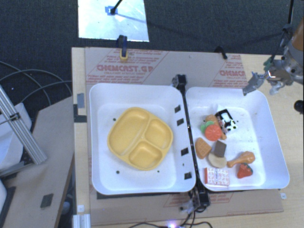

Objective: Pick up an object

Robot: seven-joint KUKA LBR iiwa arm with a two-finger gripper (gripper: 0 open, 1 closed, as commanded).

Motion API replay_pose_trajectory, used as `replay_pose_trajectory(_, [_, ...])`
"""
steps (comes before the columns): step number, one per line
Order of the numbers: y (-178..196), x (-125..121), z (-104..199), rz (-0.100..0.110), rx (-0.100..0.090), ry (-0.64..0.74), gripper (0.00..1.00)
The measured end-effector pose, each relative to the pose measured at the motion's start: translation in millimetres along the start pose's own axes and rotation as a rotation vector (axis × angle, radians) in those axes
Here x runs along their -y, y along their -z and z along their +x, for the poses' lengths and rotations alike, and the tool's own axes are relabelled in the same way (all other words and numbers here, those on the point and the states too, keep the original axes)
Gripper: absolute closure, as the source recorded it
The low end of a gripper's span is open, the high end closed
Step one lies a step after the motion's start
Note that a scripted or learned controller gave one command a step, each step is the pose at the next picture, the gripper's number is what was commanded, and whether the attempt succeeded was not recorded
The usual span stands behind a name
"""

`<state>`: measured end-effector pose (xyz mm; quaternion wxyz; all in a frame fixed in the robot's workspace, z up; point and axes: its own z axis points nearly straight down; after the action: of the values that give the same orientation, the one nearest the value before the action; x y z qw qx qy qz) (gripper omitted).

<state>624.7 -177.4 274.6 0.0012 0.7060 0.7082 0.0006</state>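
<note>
We see the end effector [262, 83] hanging over the far right corner of the right bin [273, 127], its two fingers spread apart with nothing between them, one tip [249, 88] reaching over the bin's far rim and the other [275, 90] just outside the bin's right edge. We judge this to be the approach step: no object has been lifted, and the arm sits well back from the cluster of toys. Taking the right bin as our landmark, the objects lie in its middle and near half, well apart from the end effector. Nearest the bin's far side is a black-and-white cow-patterned toy [227, 119], touching an orange and green piece [213, 129]. Nearer us sit an orange-brown bread-like piece [203, 147], a dark brown block [219, 148] on a pale round piece [217, 161], a tan drumstick [241, 159], a red strawberry-like toy [244, 171] and a red-and-white printed box [216, 176] by the bin's near rim. Left of the right bin, the other bin [102, 127] holds a yellow divided plate [140, 137]. For the next move we would need to carry the end effector toward the bin's centre, choose an object with free sides, such as the drumstick or strawberry, and descend with the fingers straddling it.
</note>
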Motion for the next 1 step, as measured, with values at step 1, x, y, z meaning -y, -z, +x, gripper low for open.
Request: replay_pose_trajectory(1, [-197.0, -8.8, 42.4, 0.008, -0.004, 0.004, 0.00])
